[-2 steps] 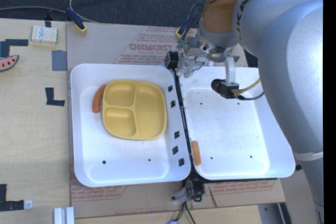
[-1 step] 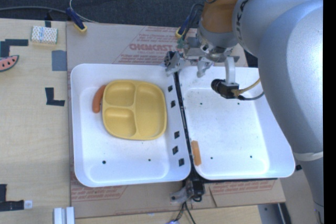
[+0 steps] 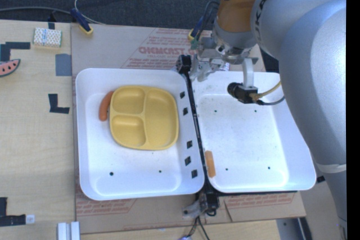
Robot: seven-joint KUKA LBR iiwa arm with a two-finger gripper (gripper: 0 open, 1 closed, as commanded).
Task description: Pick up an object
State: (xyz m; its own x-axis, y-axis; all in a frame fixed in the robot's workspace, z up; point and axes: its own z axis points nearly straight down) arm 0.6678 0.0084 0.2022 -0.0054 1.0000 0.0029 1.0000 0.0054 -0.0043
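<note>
While the claw [image 3: 198, 69] hung above the bins' divider, grip impossible to tell, yellow plate [image 3: 144, 118] in left bin [image 3: 90, 137], orange carrot [image 3: 210, 163] in right bin [image 3: 270, 137].

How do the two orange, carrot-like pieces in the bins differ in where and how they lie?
The orange piece in the left bin lies against the left edge of the yellow divided plate; the orange piece in the right bin lies alone against that bin's left wall, near the front. The left one looks redder and slightly curved; the right one paler and straighter. Both are small, elongated, and lie roughly front to back, far from the gripper.
</note>
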